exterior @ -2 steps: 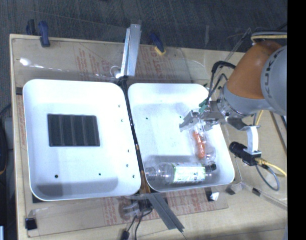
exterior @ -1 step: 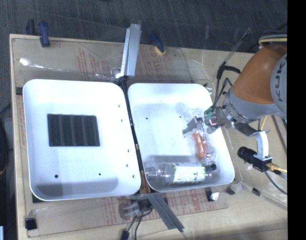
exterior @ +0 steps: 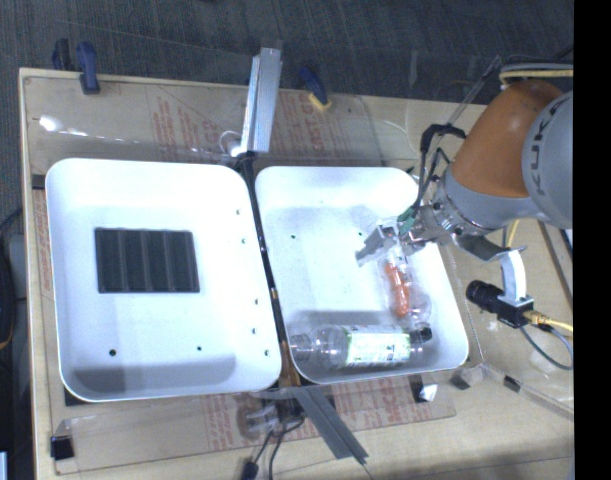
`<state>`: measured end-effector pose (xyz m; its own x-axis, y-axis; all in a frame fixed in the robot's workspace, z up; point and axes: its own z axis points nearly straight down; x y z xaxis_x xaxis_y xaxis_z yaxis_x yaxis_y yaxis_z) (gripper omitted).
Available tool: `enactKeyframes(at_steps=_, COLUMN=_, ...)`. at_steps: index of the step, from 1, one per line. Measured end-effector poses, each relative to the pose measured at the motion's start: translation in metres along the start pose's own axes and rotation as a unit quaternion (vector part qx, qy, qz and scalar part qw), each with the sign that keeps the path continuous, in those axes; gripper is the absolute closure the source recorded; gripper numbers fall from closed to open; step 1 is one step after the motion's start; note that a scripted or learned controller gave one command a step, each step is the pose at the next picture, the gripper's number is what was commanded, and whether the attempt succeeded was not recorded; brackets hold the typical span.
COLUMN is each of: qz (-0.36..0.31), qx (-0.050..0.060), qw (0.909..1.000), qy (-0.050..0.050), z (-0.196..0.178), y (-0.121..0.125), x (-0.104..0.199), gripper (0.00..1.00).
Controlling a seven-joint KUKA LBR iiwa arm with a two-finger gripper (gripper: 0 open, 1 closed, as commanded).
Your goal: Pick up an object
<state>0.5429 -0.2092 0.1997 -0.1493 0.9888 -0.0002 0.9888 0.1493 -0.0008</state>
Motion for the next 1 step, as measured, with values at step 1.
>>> enactKeyframes(at_steps=1, qz=-0.032, qx=0.001, qw=0.9995, qy=0.001, z=0.007, y=0.0032, x=-0.0002, gripper=0.0)
